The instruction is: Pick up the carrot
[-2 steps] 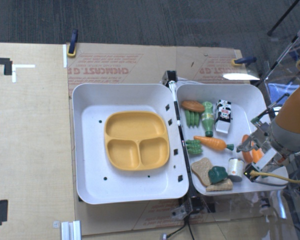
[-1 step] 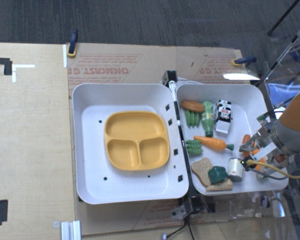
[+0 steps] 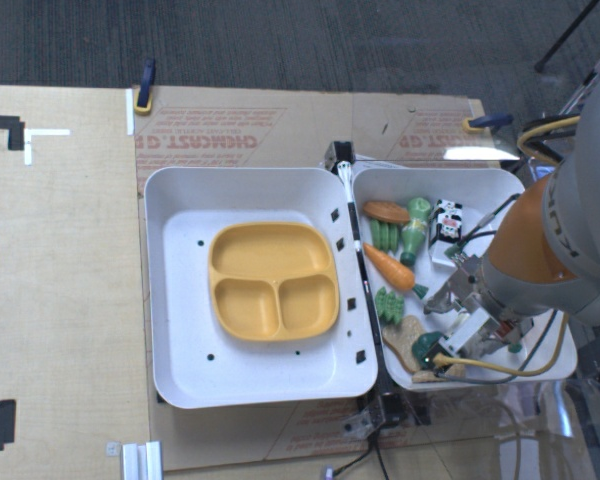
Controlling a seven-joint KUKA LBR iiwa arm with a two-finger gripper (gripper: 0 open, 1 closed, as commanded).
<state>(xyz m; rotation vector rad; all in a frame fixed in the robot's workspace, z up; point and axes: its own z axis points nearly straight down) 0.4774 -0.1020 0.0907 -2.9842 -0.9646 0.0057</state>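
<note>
An orange carrot [image 3: 390, 266] with a green top lies slantwise in the right bin [image 3: 375, 183], near its left wall. My gripper [image 3: 442, 320] hangs low over the bin's right half, just right of and below the carrot's thick end. The grey arm with its orange band [image 3: 525, 248] covers the bin's right side. Nothing shows between the fingers, and the carrot rests on the other toys.
Around the carrot lie a brown bread-like piece [image 3: 386, 210], a green bottle [image 3: 416, 224], green vegetables [image 3: 389, 305], a black-and-white toy [image 3: 447, 220] and a beige piece [image 3: 410, 338]. The left bin [image 3: 170, 298] holds a yellow three-part plate [image 3: 274, 280]. Cables trail at the bench's front right.
</note>
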